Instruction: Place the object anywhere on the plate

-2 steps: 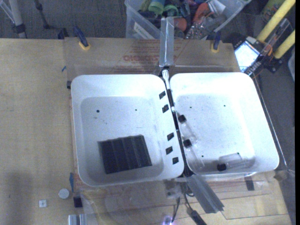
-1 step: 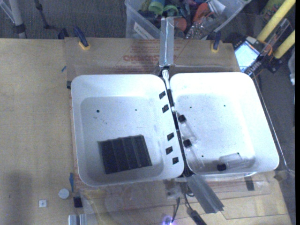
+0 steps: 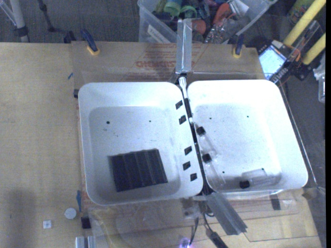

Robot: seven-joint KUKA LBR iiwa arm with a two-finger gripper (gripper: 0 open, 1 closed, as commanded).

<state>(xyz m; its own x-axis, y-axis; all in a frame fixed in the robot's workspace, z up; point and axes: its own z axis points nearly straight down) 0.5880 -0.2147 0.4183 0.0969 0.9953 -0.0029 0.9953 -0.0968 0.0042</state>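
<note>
Black ribbed rectangular plate (image 3: 138, 169) lies near the front of the left white bin (image 3: 85, 112), open floor behind it; I see the clear plastic object (image 3: 257, 179) against the front wall of the right white bin (image 3: 292, 138); the gripper's state I cannot tell

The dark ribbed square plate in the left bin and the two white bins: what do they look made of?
Dark ribbed square plate: probably matte plastic or rubber; parallel grooves, no glare. Two white bins: likely moulded plastic, satin finish; rounded corners, soft sheen, dark speckling.
</note>
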